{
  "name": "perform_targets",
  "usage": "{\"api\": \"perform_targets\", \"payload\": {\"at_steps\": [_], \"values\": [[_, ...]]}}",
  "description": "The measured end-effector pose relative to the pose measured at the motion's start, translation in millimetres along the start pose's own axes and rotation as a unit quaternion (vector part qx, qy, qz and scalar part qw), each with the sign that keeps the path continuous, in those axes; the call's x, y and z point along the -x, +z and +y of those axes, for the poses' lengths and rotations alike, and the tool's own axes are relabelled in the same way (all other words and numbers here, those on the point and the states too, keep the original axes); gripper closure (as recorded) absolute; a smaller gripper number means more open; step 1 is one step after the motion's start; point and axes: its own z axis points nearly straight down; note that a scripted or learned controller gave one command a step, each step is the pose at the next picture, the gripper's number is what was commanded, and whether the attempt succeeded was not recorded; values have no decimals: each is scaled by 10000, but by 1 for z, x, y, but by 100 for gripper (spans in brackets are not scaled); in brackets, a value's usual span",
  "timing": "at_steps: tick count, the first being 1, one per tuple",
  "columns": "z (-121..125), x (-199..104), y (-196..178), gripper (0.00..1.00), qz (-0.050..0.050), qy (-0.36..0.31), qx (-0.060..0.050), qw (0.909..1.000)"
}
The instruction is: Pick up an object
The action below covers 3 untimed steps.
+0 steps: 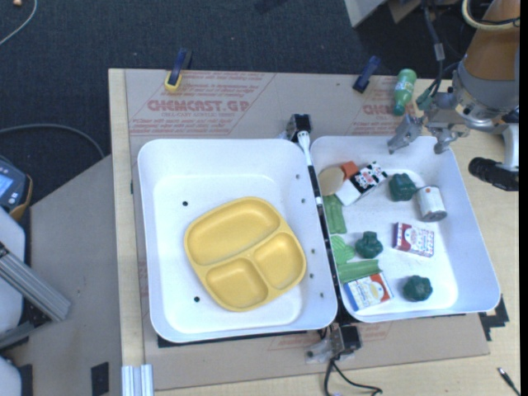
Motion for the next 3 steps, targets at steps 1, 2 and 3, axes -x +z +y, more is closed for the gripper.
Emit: {"api": "perform_targets", "payload": {"at_steps": [1, 2, 3], "values": [[-6, -8, 58, 0, 9, -4, -36, 10000], [-1, -14, 95, 0, -11, -11, 70, 10000], [2, -13, 97, 0, -21, -1, 106, 9999]]}}
